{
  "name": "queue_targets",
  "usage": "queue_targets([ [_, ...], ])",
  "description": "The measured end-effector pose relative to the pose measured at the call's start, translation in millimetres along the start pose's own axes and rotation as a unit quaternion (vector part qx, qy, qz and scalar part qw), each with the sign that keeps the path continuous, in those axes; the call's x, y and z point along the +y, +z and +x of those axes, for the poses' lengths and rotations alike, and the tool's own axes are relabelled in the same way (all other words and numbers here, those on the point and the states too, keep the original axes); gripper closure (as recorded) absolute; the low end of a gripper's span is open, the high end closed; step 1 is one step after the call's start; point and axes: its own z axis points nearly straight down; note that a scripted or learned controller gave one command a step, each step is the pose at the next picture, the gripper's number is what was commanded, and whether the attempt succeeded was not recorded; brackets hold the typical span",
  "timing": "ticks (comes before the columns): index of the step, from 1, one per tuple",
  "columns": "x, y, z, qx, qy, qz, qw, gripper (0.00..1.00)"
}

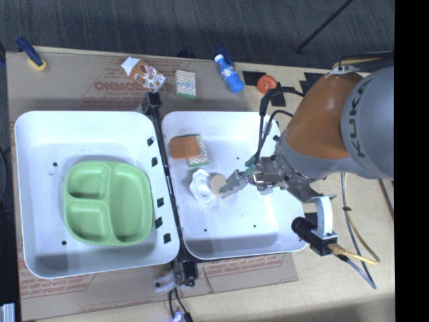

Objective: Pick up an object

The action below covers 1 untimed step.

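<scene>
Claw (226,186) low inside the right bin (228,243), tips pointing left, fingers looking nearly closed but can't tell for sure, and can't tell if anything's actually pinched between them. Right at the tips: a small round tan thing (217,182), touching or nearly so. Just past that, a crumpled white object (200,186) snug against the tan one. Up and to the left of the claw, an orange-brown sponge-like block (186,147) with a patterned edge, lying flat on the bin floor. Further left, across the divider, a green sectioned tray (107,202) sitting in the left bin (40,133). Way up beyond the bins on the table (221,287): a blue bottle (229,74), small orange ball (267,83), a patterned packet (186,84), and a snack wrapper (143,74).
</scene>
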Motion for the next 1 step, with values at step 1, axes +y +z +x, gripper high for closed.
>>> queue_targets([
  [1, 0.0, 0.0, 0.0, 0.0, 0.0, 0.0, 1.0, 0.0],
])
